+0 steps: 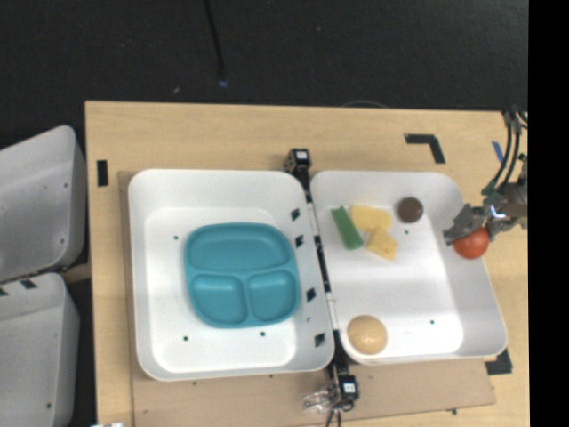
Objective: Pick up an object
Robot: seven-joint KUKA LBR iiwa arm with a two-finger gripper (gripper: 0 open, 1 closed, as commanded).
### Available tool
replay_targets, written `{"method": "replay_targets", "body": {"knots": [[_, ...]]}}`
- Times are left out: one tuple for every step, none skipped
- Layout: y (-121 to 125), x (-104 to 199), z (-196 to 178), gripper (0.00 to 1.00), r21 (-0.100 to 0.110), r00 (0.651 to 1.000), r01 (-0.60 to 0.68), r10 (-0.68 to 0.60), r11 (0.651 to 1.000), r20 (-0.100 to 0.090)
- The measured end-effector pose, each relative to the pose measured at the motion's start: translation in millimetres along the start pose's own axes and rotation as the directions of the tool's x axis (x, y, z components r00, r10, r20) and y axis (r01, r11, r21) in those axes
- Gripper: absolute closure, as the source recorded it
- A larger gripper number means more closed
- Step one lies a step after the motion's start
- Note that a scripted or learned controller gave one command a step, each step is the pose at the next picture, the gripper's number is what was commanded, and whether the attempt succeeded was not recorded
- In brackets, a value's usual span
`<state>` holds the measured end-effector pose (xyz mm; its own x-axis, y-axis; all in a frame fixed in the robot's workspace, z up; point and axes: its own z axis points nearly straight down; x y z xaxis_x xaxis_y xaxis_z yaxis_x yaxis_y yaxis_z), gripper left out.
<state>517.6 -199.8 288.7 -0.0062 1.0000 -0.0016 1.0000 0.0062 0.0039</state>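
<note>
My gripper [477, 230] is at the right edge of the view, over the right rim of the right bin [418, 301]. A small red round object [471, 244] sits between its fingertips, and the fingers are shut on it. Several other objects lie in the right bin: a green block [347, 227], two yellow pieces [377, 229] beside it, a brown ball [409, 209] towards the back, and a tan round object [366, 334] at the front left corner.
The left bin [160, 327] holds a blue divided plate [241, 272] in its middle. A ridge with black clips [316, 265] separates the two bins. Cables [511, 149] hang by the arm at the right.
</note>
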Motion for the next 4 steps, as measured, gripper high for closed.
{"method": "replay_targets", "body": {"knots": [[14.9, 50.6, 15.2, 1.00, 0.002, 1.000, -0.001, 0.001, 1.000, -0.001], [35.3, 98.1, 29.6, 1.00, 0.005, 1.000, -0.001, 0.001, 1.000, -0.001], [50.1, 143.4, 23.3, 1.00, 0.001, 1.000, 0.001, -0.001, 1.000, -0.002], [75.9, 189.5, 25.6, 1.00, 0.002, 1.000, 0.001, -0.001, 1.000, -0.002]]}}
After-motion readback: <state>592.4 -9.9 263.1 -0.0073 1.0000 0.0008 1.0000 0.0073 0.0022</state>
